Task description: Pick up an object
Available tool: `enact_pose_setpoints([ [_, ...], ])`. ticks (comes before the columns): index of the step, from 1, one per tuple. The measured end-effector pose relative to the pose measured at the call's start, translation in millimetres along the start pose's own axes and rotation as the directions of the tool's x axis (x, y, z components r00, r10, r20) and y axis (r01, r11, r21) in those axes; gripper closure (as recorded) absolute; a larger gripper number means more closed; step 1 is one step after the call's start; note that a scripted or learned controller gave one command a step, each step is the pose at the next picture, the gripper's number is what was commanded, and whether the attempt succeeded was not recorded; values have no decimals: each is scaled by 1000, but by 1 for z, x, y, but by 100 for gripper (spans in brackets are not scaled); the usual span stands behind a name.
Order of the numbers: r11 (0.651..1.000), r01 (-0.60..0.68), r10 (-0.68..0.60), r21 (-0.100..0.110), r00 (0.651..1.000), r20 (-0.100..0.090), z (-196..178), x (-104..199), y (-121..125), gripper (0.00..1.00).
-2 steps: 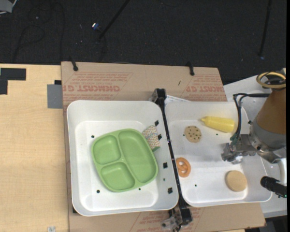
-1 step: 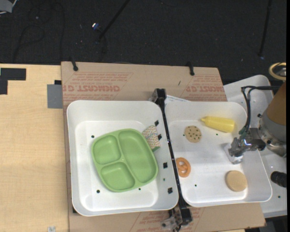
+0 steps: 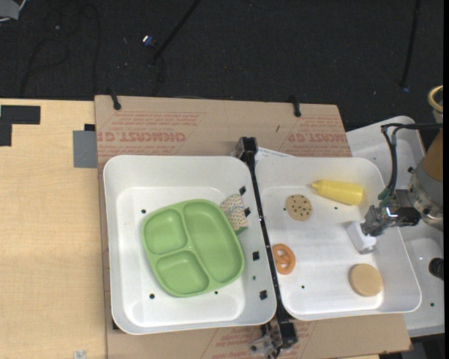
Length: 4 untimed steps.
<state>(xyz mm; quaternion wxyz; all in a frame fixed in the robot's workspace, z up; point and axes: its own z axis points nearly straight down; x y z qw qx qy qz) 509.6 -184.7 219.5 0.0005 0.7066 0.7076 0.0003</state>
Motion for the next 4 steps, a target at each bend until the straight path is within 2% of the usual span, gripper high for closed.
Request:
enact_pose_setpoints([
  [2,1000,4,-4,5,1000,-3,17,107,26,100],
  [3,1000,4,-4,3,1000,-2,13,161,47,100],
  [4,1000,3,-3,5,1000,-1,17,206,52,100],
])
